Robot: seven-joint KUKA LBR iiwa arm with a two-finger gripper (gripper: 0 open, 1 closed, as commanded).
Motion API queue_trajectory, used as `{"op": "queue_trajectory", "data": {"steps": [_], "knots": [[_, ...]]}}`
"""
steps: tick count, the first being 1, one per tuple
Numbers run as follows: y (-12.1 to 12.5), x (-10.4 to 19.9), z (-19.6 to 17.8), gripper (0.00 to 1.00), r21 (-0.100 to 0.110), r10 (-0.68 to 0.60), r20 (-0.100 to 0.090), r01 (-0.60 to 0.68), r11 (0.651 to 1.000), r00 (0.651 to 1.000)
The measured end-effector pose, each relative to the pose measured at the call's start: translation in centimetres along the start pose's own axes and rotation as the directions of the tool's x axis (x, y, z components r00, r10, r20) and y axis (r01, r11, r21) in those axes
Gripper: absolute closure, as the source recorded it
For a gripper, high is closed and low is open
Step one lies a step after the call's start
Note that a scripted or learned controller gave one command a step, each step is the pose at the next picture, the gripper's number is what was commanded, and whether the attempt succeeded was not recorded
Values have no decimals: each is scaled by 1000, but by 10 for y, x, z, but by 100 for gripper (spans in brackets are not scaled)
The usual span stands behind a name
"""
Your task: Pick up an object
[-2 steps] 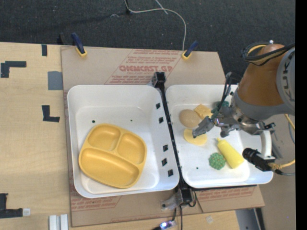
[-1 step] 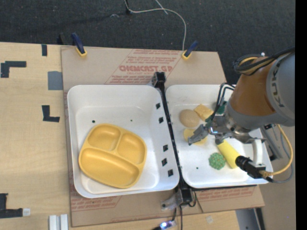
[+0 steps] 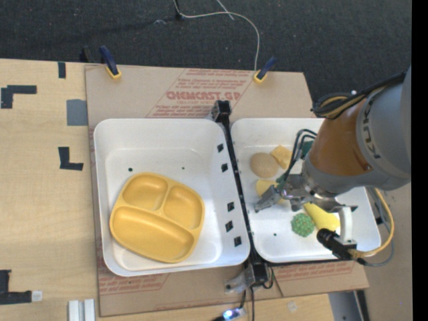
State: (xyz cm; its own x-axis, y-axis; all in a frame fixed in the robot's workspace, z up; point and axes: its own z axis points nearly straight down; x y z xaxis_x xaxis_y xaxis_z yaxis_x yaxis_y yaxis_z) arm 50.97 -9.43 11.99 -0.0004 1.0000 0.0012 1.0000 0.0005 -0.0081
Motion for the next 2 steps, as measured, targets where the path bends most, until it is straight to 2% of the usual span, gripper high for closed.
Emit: {"op": "queue_trajectory", "data": {"steps": [1,2], "knots": [[0,0,37,0,-6,0,2,0,1000,1000],[0,0,25,100,-8,0,3,0,1000,1000]]}}
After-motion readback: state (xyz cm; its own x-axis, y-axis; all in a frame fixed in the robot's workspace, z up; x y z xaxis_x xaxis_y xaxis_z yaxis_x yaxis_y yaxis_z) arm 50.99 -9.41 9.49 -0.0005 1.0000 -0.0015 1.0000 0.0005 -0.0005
